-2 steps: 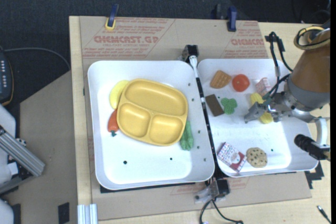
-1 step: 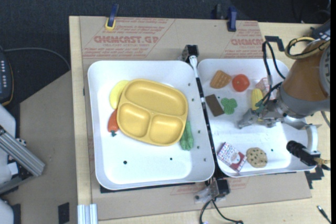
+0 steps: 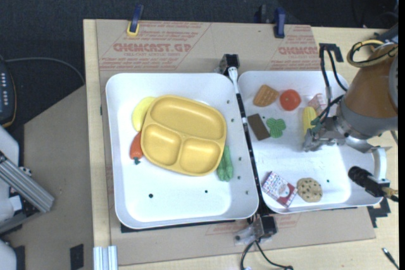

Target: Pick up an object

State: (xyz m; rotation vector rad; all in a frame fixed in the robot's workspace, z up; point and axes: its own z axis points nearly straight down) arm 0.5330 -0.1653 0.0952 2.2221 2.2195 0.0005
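My gripper (image 3: 312, 140) hangs low over the right bin (image 3: 329, 167), just below and right of a yellow corn cob (image 3: 308, 117). A pink wrapped item (image 3: 316, 101) lies behind the corn. Further left are a red tomato (image 3: 290, 100), an orange waffle-like piece (image 3: 266, 96), a brown bar (image 3: 258, 126) and green broccoli (image 3: 276, 128). A cookie (image 3: 309, 189) and a red-and-white packet (image 3: 277, 188) lie near the bin's front wall. I see nothing held in the gripper.
The left bin (image 3: 171, 199) holds a yellow divided plate (image 3: 183, 135), with a yellow fruit (image 3: 140, 112), a red-orange vegetable (image 3: 136, 147) and a green item (image 3: 225, 167) tucked at its edges. The arm's grey and orange body (image 3: 373, 98) covers the right bin's far right side.
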